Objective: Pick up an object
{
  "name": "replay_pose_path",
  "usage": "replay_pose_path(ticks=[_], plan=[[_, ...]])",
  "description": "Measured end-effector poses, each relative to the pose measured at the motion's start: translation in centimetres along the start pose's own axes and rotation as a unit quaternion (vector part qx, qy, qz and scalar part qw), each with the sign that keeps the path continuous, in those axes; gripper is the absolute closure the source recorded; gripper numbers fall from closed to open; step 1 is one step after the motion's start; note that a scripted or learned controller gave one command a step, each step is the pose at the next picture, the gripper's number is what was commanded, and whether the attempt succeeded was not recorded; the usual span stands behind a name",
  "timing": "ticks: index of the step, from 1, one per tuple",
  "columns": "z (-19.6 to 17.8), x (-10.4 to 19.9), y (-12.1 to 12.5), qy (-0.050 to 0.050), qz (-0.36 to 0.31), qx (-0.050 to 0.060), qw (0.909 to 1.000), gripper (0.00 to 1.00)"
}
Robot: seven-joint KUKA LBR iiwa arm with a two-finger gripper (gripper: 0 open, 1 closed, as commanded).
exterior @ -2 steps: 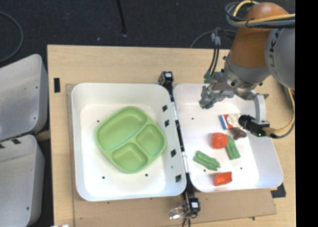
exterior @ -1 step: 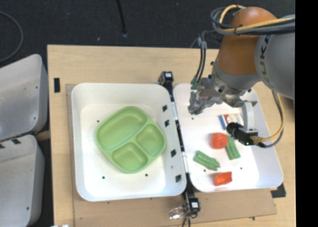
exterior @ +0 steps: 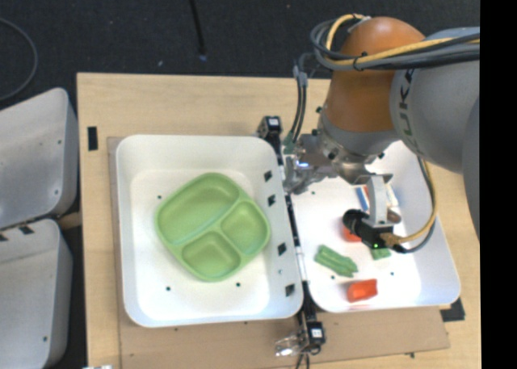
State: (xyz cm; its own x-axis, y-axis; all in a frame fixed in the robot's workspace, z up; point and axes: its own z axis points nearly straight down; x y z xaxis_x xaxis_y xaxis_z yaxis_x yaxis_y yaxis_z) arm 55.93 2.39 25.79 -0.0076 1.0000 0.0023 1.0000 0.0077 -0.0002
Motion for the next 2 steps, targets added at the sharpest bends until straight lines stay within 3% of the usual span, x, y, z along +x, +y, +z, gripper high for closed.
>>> replay_pose_path(ticks=[1,2], plan=[[1.97,4.97,-1.90,-0.001,0.001,0.001,1.0000,1.00],[1.91,4.72,-1.83,-0.001,0.003,0.000,1.0000,0.00]])
